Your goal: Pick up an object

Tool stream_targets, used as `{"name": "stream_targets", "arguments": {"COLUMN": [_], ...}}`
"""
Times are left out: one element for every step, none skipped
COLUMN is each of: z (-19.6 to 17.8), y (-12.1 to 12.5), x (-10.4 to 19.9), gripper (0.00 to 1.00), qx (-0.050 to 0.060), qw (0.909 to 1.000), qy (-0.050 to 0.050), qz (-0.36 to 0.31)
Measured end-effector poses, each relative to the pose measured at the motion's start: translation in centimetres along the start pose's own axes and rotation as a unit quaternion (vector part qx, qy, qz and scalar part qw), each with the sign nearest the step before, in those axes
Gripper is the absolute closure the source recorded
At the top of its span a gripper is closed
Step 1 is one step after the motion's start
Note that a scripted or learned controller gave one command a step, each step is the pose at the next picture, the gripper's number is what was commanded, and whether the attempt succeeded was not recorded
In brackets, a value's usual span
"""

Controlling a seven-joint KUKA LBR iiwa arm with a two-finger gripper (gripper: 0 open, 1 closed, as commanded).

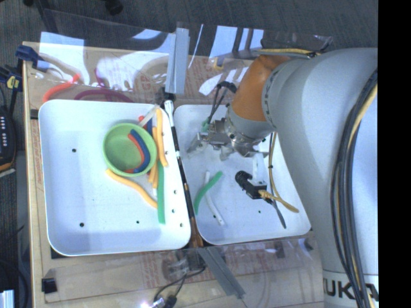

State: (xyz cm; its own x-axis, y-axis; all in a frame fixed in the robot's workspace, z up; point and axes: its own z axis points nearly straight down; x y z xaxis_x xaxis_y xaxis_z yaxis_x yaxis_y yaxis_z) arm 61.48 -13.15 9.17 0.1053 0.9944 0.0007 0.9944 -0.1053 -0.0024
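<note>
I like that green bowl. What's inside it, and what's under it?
Inside the green bowl lie curved red and blue pieces. Orange sticks and a long green stick poke out from under and beside it. The bowl covers how far they reach underneath.

Both white bins (pixel 77 230) look like smooth plastic, slight sheen. Green bowl (pixel 128 147) glossy plastic, same for green stick (pixel 207 190) in right bin. Arm shell (pixel 321 127) smooth matt grey, orange band (pixel 253 92) satiny. Bench top (pixel 128 69) looks like shiny clear sheet over wood, pretty reflective
</note>
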Motion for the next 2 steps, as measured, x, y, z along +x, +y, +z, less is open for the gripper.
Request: {"name": "stream_targets", "arguments": {"z": [0.0, -1.3], "y": [-5.8, -5.6], "x": [-3.4, -3.1], "gripper": [0.0, 1.0], "qx": [0.001, -0.001], "qw": [0.9998, 0.9998], "qy": [0.001, 0.004], "qz": [-0.017, -0.02]}}
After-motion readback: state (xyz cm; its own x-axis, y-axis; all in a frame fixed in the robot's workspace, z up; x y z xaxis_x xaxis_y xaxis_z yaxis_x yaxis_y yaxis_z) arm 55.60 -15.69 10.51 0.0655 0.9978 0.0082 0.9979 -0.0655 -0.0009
